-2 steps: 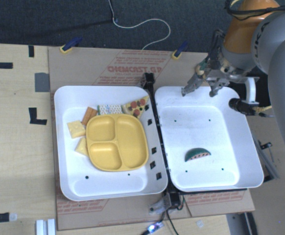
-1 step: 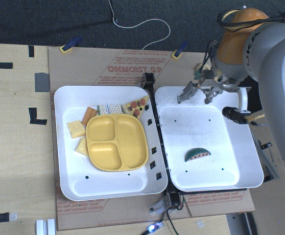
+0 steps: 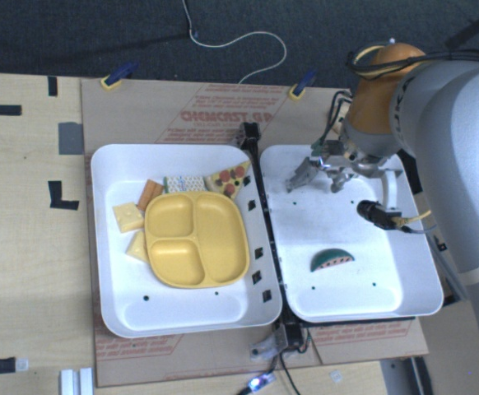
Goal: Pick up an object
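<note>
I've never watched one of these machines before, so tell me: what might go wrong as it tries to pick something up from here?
The end effector hangs over the far part of the right bin, well apart from the watermelon slice toy, so a straight descent would likely close on nothing. That slice lies flat and thin, so it could slip out. In the left bin, small pieces sit tucked against the yellow divided plate, which could block a grasp.

Right bin: a watermelon slice (image 3: 332,260) lies flat in the lower middle of the frame's right half, green rind arcing on top, red flesh below, alone on the white floor. Left bin: a yellow divided plate (image 3: 197,239) sits centre, with a pizza slice (image 3: 230,178) and crackers (image 3: 129,216) tucked around its upper-left edges.
</note>
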### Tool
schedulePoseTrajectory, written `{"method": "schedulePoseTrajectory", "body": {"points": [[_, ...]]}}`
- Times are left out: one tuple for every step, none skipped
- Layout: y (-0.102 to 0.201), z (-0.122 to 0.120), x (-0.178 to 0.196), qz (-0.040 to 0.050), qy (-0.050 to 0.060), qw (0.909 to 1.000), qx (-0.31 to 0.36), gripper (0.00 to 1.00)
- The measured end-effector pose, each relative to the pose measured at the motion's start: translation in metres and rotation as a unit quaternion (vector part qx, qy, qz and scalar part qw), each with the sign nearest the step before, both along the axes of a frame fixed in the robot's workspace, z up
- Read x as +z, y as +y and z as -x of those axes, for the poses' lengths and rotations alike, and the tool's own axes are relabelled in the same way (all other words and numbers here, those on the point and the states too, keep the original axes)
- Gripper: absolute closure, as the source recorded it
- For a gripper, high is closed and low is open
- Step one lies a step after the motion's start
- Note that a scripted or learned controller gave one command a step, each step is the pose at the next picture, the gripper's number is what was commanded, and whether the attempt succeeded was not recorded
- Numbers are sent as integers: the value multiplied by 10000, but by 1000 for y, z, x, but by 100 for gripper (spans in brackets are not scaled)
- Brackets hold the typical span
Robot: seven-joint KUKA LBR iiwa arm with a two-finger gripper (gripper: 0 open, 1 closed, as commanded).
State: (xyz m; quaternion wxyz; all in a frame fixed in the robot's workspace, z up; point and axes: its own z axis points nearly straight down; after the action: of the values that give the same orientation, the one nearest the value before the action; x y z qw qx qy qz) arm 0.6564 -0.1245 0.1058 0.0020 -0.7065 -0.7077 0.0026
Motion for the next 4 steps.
{"method": "schedulePoseTrajectory", "body": {"points": [[1,1,-23,5,-14,10000,4,0],[2,0,-11,3,-26,10000,9,100],[10,5,37,-7,-48,10000,2,100],[20,9,89,-8,-48,10000,4,100]]}}
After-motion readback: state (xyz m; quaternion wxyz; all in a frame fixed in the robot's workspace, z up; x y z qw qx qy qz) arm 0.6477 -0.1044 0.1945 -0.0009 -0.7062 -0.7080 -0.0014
